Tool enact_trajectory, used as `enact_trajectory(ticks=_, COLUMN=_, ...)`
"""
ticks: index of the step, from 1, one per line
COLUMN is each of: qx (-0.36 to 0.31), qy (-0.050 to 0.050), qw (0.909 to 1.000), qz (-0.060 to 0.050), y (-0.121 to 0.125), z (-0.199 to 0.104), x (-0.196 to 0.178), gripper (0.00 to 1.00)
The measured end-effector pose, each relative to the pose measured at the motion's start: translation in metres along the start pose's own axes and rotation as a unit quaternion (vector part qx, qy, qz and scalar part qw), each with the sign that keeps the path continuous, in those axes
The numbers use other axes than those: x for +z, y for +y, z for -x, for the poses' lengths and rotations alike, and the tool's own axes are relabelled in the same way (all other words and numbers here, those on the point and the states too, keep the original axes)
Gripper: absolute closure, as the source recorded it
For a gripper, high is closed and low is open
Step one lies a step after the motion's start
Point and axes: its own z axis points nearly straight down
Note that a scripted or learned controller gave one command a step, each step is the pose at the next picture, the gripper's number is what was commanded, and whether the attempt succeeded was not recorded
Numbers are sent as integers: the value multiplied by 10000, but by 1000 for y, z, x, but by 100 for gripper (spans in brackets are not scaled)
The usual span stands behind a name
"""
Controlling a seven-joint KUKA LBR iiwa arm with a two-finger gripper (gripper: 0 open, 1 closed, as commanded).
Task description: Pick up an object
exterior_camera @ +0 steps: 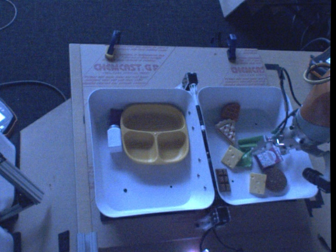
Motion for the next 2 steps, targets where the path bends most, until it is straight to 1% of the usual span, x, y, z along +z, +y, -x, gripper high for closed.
enact_trajectory(ticks=1, qx=-3, qy=-5, qw=10000, qz=15, y=0, z=-1, x=14, gripper=0)
enact_trajectory(ticks=2, qx=1, qy=-15, qw=10000, qz=35, y=0, z=0, x=2, gripper=100)
